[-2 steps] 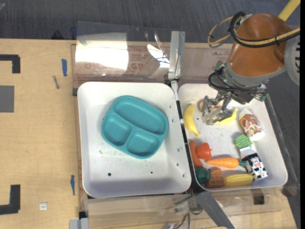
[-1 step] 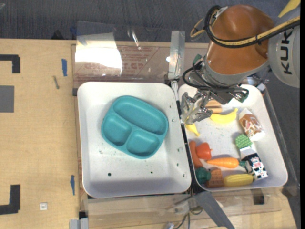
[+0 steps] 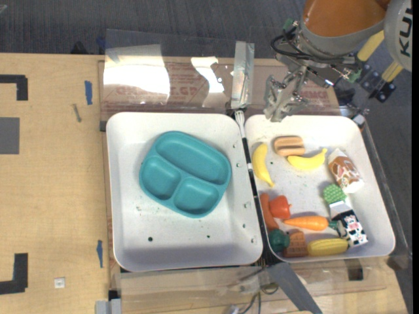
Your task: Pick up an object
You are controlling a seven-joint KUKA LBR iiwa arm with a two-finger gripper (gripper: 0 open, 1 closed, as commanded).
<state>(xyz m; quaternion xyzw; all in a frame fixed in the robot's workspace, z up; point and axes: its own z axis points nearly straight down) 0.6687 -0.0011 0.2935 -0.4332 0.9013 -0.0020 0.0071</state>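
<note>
Claw: the claw (image 3: 283,106) hangs at the 12 o'clock rim of the right bin (image 3: 378,175), metal fingers pointing down; nothing sits between them, and whether they are spread or clenched I cannot tell.

Nearest target: a hot-dog toy (image 3: 288,144) lies just toward 6 o'clock from the claw, inside the right bin. It looks the easiest pick.

Next ring: two bananas, one (image 3: 262,165) along the bin's 9 o'clock wall, the other (image 3: 308,160) touching the hot-dog at its 5 o'clock side.

Step in hand, by my reading: approach, nothing lifted yet. To do it well, come straight down over the hot-dog's middle and close across its short width, keeping clear of the second banana crowding it.

Farther out: a brown-and-white wrapped piece (image 3: 344,170) at 3 o'clock of the bin; a green block (image 3: 334,193) below it; a black-and-white carton (image 3: 350,226) toward 5 o'clock.

6 o'clock cluster: red pepper (image 3: 279,207), carrot (image 3: 306,224), corn cob (image 3: 327,246) and a dark green piece (image 3: 278,240) packed close, several touching; a poor place to grasp.

In the way: the bin's rear rim sits right under the claw, and the divider (image 3: 242,77) stands just to 9 o'clock.

Left bin: the left bin (image 3: 124,227) holds a teal divided plate (image 3: 186,173) near its centre, well apart from the claw.

Tabletop: the wooden tabletop (image 3: 46,175) stretches toward 9 o'clock.
</note>
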